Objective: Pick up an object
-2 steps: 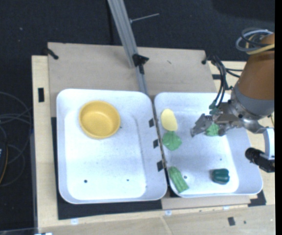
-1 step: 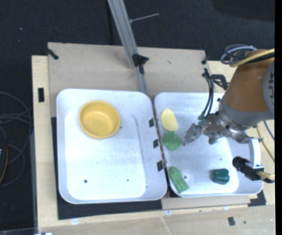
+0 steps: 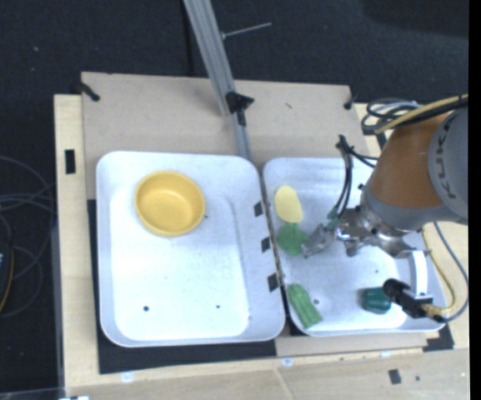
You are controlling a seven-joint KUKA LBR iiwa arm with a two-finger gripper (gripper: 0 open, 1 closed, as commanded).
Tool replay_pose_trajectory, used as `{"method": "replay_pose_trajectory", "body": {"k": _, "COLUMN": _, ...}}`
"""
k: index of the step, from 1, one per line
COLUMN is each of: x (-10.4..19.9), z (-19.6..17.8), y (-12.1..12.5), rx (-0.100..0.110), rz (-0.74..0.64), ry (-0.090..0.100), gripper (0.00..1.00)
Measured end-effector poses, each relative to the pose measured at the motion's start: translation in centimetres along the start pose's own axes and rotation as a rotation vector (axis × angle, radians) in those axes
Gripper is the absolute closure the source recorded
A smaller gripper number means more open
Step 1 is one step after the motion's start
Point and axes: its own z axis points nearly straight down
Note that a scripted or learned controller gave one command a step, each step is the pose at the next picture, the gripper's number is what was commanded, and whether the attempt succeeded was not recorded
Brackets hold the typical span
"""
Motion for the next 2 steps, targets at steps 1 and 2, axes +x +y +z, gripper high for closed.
{"method": "replay_pose_trajectory", "body": {"k": 1, "x": 0.0, "z": 5.2, "y": -0.1, "rx": -0.001, "rz": 0.000, "ry": 0.000, "gripper": 0.00}}
{"method": "replay_pose_trajectory", "body": {"k": 2, "x": -0.1, "z": 3.9, "y": 0.1, "rx": -0.006, "rz": 0.001, "ry": 0.001, "gripper": 1.00}}
